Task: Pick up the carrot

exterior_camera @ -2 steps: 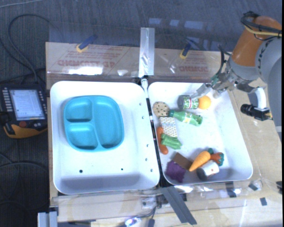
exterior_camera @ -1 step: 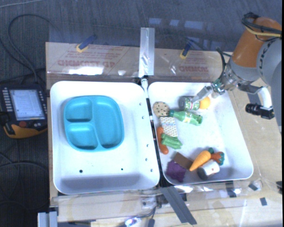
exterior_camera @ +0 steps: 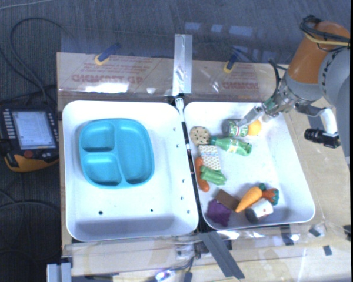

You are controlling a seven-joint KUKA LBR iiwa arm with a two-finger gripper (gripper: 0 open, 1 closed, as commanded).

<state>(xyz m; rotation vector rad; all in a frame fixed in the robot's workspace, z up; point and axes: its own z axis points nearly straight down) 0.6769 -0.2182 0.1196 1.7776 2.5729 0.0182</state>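
Carrot (exterior_camera: 249,198) lies untouched low in right bin (exterior_camera: 288,157); claw (exterior_camera: 254,117) up by can (exterior_camera: 236,127), spread unclear, misplaced for picking.

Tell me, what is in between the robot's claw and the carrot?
In the camera view, a green bottle lies just below the gripper; beyond it, bare white bin floor reaches the carrot.

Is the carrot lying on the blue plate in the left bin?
No, the carrot lies in the right bin, near its front edge, while the blue plate sits in the left bin.
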